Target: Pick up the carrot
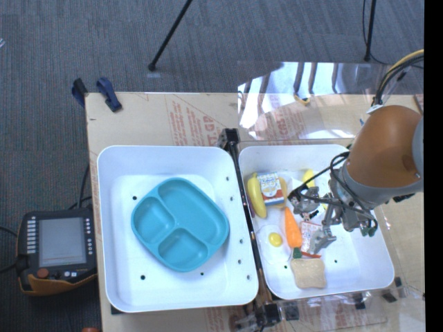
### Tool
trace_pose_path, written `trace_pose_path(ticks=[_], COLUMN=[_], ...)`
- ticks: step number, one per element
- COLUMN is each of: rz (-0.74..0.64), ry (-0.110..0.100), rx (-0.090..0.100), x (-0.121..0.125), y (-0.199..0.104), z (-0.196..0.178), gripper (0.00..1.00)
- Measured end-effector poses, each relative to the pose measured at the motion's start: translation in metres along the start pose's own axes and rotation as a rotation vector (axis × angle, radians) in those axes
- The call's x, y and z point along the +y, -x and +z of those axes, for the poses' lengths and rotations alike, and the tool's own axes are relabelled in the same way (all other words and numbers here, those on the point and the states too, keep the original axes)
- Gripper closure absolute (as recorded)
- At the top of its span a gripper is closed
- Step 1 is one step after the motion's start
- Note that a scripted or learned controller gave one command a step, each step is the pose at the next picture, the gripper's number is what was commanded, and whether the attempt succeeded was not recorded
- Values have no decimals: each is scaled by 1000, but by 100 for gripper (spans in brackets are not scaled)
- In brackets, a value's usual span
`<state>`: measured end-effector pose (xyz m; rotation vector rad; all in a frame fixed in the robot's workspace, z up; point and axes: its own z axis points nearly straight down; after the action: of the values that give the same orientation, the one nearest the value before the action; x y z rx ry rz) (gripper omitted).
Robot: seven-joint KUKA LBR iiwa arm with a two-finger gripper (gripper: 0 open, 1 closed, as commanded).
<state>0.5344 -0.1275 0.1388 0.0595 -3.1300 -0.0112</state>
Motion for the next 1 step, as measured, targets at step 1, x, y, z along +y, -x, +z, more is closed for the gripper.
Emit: trace_pose_path(ticks=[1], rz=[174], ry=[-5], rx=[-10], x=[42], y=[-34], z=[53], gripper=[0])
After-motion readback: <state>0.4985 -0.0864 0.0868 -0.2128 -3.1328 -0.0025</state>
